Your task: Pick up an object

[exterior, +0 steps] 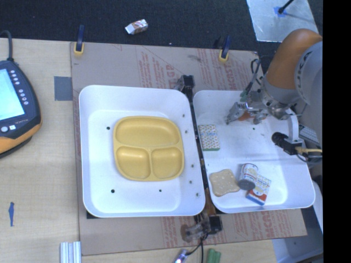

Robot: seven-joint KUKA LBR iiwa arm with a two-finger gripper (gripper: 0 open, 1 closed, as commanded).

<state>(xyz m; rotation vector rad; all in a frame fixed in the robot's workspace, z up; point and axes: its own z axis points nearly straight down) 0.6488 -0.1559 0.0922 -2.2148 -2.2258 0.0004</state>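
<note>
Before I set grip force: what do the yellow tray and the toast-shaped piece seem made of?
Yellow tray: probably moulded plastic, smooth with a soft sheen and rounded compartment walls. Toast-shaped piece: looks like matte toy food, foam or plastic; I cannot tell which.

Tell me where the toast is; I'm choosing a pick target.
The toast lies near the front left corner of the right bin, just left of the can.

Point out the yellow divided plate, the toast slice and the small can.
yellow divided plate (148, 147): camera view, centre ridge.
toast slice (222, 182): camera view, top face.
small can (248, 175): camera view, side label.
</note>
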